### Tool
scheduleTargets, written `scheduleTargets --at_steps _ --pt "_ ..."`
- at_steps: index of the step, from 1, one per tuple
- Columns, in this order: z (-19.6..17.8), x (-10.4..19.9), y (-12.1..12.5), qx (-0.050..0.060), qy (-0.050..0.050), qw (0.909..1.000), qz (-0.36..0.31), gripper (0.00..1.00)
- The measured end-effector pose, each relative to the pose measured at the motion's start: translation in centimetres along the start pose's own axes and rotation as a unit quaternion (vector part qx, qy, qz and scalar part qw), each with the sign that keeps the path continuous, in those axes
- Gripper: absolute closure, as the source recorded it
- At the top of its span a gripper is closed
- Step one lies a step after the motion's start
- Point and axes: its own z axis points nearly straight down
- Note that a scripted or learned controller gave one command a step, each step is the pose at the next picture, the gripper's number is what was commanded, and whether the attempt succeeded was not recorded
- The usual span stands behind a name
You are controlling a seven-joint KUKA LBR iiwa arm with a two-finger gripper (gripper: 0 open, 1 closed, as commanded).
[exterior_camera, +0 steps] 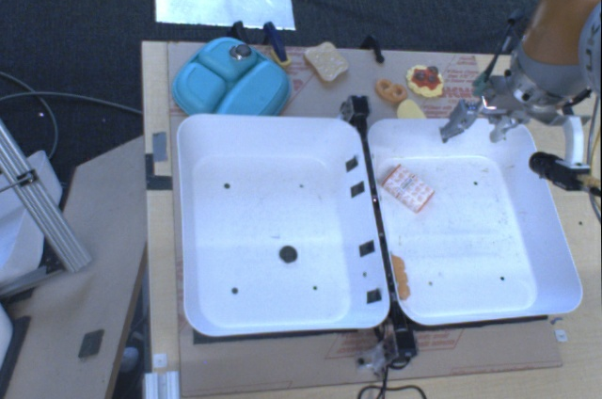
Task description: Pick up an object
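A small pink-and-white packet point(407, 187) lies flat in the right bin point(527, 294), near its left wall. An orange lumpy piece point(400, 276) rests against that same wall, nearer the front. In the left bin point(216, 294) sits a small dark round disc point(288, 253). My gripper point(476, 128) hangs over the far edge of the right bin, up and to the right of the packet. Its two fingers are spread open with nothing between them.
Behind the bins on the bench lie a blue divided plate point(230, 79), a toast slice point(325, 61), a pretzel point(390, 89), a small red-topped tart point(425, 79) and a yellow piece point(410, 110). A black divider point(369, 199) runs between the bins.
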Motion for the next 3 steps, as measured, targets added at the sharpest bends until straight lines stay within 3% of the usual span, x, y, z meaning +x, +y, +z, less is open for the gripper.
scheduleTargets --at_steps 1,2,3 --pt "13.3 -4.9 -8.7 0.000 0.000 1.0000 0.004 0.00" --pt "-2.3 -2.9 0.6 -0.012 -0.003 0.9999 -0.004 0.00" --pt "13.3 -6.8 -11.4 0.000 0.000 1.0000 0.005 0.00"
